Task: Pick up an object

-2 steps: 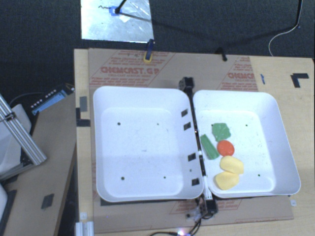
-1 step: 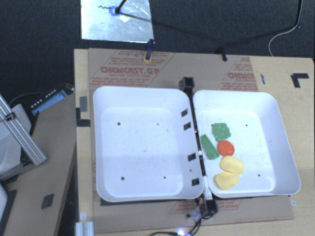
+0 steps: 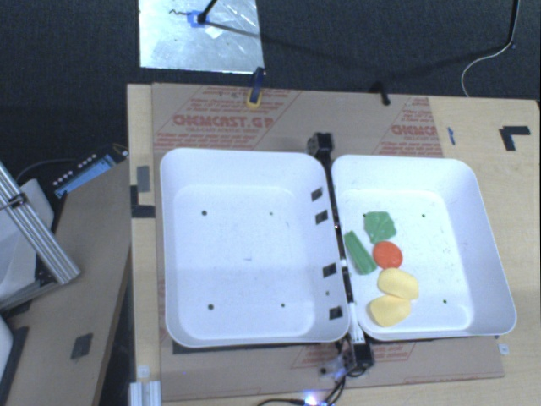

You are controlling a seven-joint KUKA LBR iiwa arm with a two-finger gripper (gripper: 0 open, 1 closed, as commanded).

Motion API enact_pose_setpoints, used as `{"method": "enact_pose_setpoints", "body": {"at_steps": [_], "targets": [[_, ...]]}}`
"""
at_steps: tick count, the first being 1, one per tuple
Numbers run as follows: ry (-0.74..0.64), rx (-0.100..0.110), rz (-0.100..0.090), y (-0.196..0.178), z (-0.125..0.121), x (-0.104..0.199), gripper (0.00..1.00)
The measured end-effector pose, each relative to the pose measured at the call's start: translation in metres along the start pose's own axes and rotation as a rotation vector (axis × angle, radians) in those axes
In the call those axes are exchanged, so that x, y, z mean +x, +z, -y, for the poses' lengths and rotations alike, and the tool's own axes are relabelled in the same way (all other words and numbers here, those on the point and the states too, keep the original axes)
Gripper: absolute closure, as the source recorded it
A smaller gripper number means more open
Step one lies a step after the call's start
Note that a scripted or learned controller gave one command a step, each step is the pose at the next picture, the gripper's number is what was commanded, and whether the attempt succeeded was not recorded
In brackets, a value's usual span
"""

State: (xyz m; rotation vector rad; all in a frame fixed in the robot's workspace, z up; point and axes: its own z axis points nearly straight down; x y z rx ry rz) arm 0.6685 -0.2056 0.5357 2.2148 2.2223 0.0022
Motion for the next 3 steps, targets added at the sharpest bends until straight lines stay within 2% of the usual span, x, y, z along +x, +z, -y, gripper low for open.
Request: {"method": "enact_pose_setpoints", "body": {"at_steps": [2, 3], "targets": [[-0.002, 0.001, 0.0, 0.0, 0.0, 0.001, 1.0], [0.0, 0.001, 0.0, 0.0, 0.0, 0.013, 1.0]]}}
